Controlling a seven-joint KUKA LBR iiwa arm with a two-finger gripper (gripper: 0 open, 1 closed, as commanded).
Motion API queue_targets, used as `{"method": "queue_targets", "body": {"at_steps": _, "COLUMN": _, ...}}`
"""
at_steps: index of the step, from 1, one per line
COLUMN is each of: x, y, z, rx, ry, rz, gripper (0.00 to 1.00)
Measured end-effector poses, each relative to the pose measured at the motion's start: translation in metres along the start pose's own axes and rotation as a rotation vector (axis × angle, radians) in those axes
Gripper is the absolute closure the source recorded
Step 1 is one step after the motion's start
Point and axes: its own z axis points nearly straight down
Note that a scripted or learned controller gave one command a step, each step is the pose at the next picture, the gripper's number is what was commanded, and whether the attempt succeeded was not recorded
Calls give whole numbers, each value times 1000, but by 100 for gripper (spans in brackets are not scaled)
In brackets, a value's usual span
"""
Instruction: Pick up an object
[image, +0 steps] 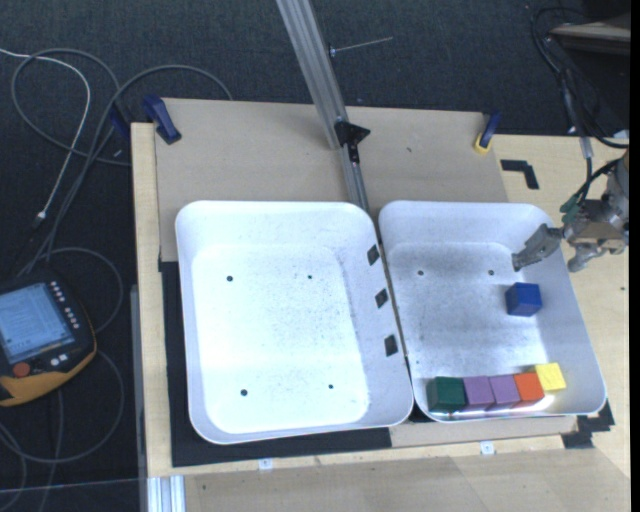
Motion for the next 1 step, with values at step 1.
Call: {"method": "queue_targets", "body": {"at_steps": 1, "x": -13, "y": -12, "z": 82, "rx": 8, "ry": 1, "rz": 2, "gripper": 0}}
